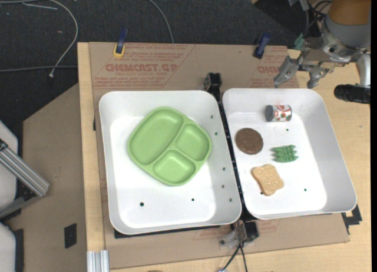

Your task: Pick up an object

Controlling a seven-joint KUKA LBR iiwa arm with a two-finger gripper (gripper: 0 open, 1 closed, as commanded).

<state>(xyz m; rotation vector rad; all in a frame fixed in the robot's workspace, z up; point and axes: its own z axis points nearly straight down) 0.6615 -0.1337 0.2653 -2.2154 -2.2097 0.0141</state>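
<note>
Dark carpet is lying around the bench, with thin grey cables running across it. On the carpet a brown cardboard sheet with red print is sitting, fixed at its far edge by two blue clamps, and it is bearing two shallow white bins side by side.

I am taking the right bin as the landmark. Inside it, near its far wall, a small can is lying on its side — grey lid to the left, red and white label to the right. Nearer than the can and toward the bin's left wall, a round brown cookie is lying flat. Just right of the cookie, close to the bin's middle, a green bean bunch is resting. Nearer than both, a piece of toast is lying flat, apart from the others.

Left of the right bin, touching it along a dark seam, the left bin is holding a green divided plate with three sections, turned at an angle.

Beyond the far wall of the right bin, over the cardboard, the gripper is hanging from the arm with its two fingers spread apart — nothing is sitting between them. It is well apart from the can, the closest object to it.
</note>
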